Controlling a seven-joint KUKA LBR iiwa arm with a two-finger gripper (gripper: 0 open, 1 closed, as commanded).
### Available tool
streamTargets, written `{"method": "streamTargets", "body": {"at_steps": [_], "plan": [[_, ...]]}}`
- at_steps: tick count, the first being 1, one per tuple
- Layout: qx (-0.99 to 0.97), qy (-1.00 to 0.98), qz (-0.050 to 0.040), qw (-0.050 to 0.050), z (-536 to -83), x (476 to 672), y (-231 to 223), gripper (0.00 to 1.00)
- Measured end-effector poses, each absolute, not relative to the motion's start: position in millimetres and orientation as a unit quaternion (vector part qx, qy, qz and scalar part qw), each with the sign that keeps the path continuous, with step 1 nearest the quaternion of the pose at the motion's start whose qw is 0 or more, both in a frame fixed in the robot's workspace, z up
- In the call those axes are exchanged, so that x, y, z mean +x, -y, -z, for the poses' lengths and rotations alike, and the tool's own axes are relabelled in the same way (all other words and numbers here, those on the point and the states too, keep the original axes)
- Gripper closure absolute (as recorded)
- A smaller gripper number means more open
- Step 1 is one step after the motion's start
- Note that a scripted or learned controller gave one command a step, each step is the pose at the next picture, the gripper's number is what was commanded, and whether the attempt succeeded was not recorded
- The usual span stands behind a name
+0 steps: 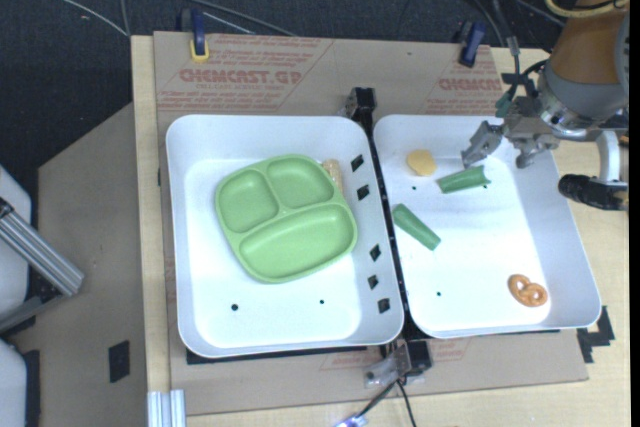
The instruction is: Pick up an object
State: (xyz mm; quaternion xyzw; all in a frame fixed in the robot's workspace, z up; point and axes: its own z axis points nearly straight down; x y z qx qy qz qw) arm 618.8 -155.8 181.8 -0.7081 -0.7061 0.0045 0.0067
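In the right bin [560, 245] lie several small items: a green block [462, 180], a green cylinder [416, 226], a yellow round piece [421, 161] and a brown pretzel [527, 290]. My gripper [501, 149] hovers over the bin's far part, just above and to the right of the green block. Its two fingers are spread open and nothing is between them. The grey arm with its orange band [590, 25] reaches in from the upper right.
The left bin [190, 215] holds a green divided plate [287, 215] with a tan stick [332, 177] tucked at its far right edge. A black ridge [375, 215] separates the bins. Blue clamps [199, 35] grip the board's far edge.
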Motion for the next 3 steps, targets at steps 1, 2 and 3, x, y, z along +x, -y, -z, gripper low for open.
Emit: {"method": "streamTargets", "body": {"at_steps": [1, 2, 3], "plan": [[-0.707, 0.707, -0.0001, 0.0, -191, 622.2, 156, 0.0], [-0.707, 0.707, -0.0013, 0.003, -140, 611.6, 157, 0.0], [-0.707, 0.707, -0.0012, 0.002, -87, 611.1, 156, 0.0]]}}
